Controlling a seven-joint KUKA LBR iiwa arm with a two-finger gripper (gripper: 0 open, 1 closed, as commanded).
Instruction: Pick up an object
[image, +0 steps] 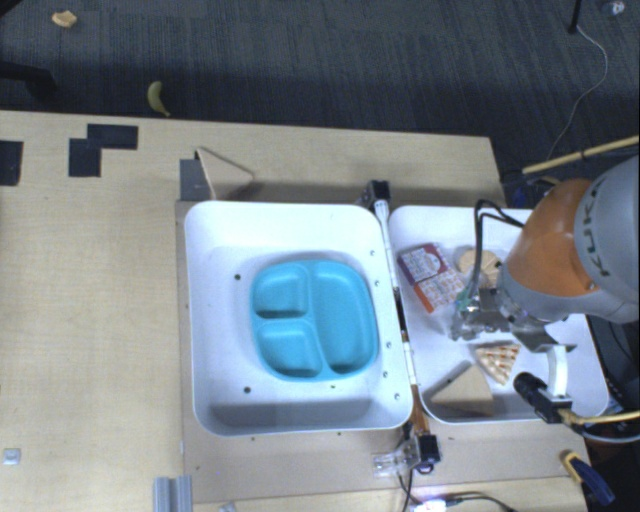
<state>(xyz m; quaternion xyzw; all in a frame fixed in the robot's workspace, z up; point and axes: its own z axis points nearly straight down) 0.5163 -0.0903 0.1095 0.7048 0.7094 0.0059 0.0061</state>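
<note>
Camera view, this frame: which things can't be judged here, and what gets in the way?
- Gripper: finger state unreadable; the arm's wrist covers it from above.
- Right bin: its right part is hidden under the arm.
- Red and white packet: print too small to read.
- Waffle-patterned wedge: partly covered by the wrist; identity unclear.
- Round tan item: partly hidden, too small to name.

Only legible lettering: dark "KU", the start of a word, on the grey arm housing at the right edge, reading vertically, rest cut off by the frame. The red-and-white packet in the right bin has print on it, too small and blurred to read.
</note>
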